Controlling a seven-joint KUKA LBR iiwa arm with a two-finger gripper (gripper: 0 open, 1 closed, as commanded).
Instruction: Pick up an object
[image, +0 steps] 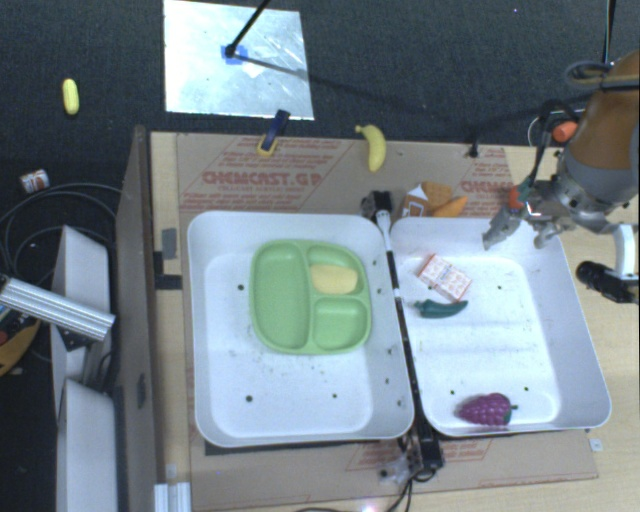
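Observation:
The right bin (560, 330) holds a small pink-and-white packet (443, 276), a dark green pepper (441, 309) just below it, and a purple bunch of grapes (486, 408) near the front edge. My gripper (522, 230) hangs over the bin's far right corner, open, with nothing between its fingers. It is well to the right of the packet and apart from it. The left bin (220, 390) carries a green divided plate (306, 297) with a yellow piece (334, 278) in its upper right compartment.
A yellow banana (373, 146) and an orange item (440, 203) lie on the cardboard behind the bins. A yellow-and-blue clip (272, 132) sits near a silvery sheet (238, 58). Cables and metal parts crowd the far left.

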